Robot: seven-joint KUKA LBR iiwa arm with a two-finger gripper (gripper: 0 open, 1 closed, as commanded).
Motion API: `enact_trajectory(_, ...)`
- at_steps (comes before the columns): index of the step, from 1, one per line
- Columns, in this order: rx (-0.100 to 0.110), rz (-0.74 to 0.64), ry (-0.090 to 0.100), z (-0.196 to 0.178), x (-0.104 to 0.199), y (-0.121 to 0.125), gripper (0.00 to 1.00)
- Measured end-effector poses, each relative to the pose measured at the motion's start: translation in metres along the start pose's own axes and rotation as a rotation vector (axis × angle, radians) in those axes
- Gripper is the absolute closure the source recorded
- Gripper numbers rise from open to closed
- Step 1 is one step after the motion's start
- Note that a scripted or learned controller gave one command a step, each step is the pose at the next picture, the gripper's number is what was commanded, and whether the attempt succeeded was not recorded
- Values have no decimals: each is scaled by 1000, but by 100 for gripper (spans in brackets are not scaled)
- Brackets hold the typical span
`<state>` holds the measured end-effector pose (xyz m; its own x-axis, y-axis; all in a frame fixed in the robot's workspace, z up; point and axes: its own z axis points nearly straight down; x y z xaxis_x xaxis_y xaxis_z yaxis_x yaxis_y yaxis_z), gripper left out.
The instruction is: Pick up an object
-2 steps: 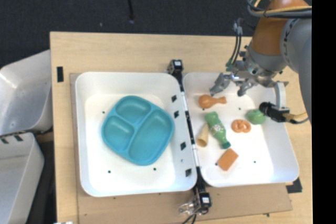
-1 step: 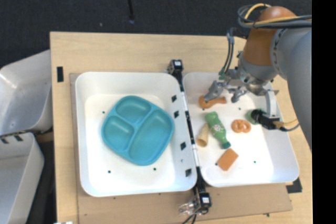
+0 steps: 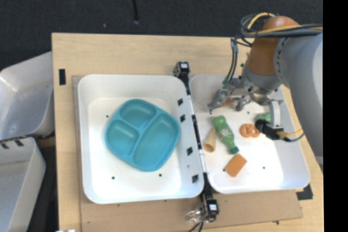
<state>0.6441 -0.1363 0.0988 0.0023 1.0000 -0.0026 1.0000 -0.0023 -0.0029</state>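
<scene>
My gripper (image 3: 228, 101) hangs over the back part of the right bin (image 3: 293, 171), its fingers spread open with only white bin floor showing between them. Just in front of it lies a green bottle (image 3: 224, 133) on its side, with a beige cone (image 3: 210, 140) touching its left side. A small brown-orange piece (image 3: 249, 130) lies to the bottle's right. An orange block (image 3: 235, 164) rests nearer the front. A small green object (image 3: 265, 117) sits to the gripper's right, partly hidden behind a black cable.
The left bin (image 3: 87, 171) bears a blue divided plate (image 3: 142, 134). A raised divider with black clips (image 3: 191, 133) separates the two bins. The grey arm and its orange band (image 3: 266, 51) come in over the right bin's back right corner.
</scene>
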Motion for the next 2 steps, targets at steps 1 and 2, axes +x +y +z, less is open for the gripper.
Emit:
enact_trajectory(1, -3, 1, 1, -12, -1, 1, 100)
enact_trajectory(2, -7, -2, 2, -63, -7, -6, 100)
